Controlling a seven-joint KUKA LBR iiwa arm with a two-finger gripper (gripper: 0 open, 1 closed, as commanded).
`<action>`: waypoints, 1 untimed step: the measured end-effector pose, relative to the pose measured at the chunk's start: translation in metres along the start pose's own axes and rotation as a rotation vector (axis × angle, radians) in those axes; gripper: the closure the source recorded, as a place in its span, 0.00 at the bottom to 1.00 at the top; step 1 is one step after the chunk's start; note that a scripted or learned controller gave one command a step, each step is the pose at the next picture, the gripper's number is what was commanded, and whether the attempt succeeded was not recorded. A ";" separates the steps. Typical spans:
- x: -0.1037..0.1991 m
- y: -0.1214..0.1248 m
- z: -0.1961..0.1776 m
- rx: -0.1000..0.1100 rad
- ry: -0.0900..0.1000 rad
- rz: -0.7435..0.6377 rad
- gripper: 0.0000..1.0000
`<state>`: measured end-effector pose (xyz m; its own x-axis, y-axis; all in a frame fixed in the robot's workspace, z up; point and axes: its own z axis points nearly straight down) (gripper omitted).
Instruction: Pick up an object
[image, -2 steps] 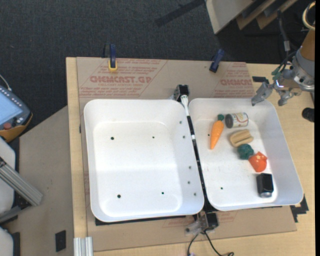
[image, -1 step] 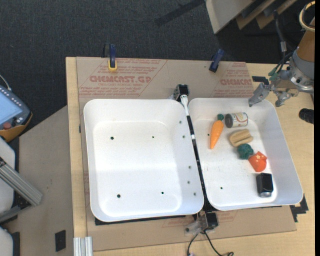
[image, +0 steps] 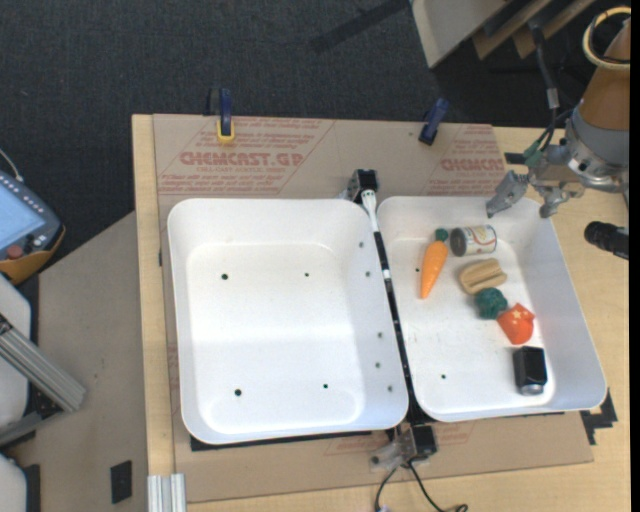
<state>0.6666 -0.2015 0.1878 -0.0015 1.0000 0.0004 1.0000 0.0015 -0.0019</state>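
Camera view: pincer (image: 527, 198) seemingly spread, nothing gripped, above right bin (image: 570, 300) far rim; carrot (image: 432, 268) near divider.

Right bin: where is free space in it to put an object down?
In the right bin, the near-left floor is bare, bordered by the carrot above and the black block at right. The strip from the small can past the bread roll, green piece and red piece is crowded.
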 end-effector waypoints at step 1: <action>0.021 0.000 0.003 0.000 0.000 0.000 0.00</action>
<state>0.6665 -0.1806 0.1844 -0.0017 1.0000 0.0001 1.0000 0.0017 -0.0022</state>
